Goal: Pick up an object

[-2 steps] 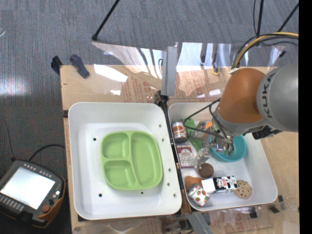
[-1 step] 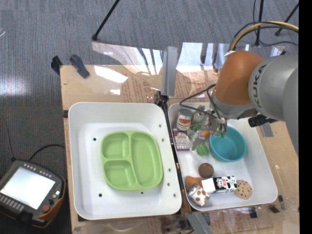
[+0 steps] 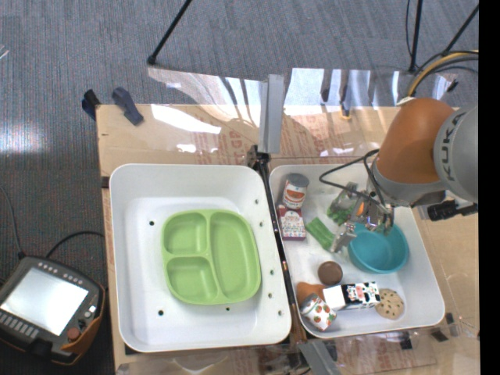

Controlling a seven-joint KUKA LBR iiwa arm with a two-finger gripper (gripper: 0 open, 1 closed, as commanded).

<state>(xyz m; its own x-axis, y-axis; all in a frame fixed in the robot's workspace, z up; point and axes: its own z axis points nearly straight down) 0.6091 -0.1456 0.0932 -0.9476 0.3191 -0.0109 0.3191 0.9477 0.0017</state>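
Camera view, looking down at a slant on two white bins side by side; left bin (image 3: 125, 209) bearing a green divided tray (image 3: 211, 256), flat in the middle; right bin (image 3: 426, 287) crowded with small things, hence the likely hunting ground for the pick; arm (image 3: 418, 143) reaching in from the right, orange band above the wrist, gripper (image 3: 355, 217) hanging low over the right bin's middle, just beside the blue bowl (image 3: 380, 251) and near the green block (image 3: 319, 233); cannot tell how far the hand is open, nor whether anything sits in it, tangle of cables and metal hiding that; no thing plainly seen lifted; can (image 3: 295, 190) upright at the bin's far left corner, small carton (image 3: 293, 225) just before it; brown ball (image 3: 330, 272) loose near the middle; along the near wall a strawberry (image 3: 318, 311), a black-and-white box (image 3: 353, 295) and a cookie (image 3: 390, 304), close together; probably no object chosen by name, any of these serving; judged as an approach or grasp try on the bowl's rim or the green block, both nearest the gripper; bowl's thin rim likely to offer a pinch, though apt to tip or slide; green block lying flat, likely easier; crowding along the near wall a risk of nudging neighbours; task judged not yet done
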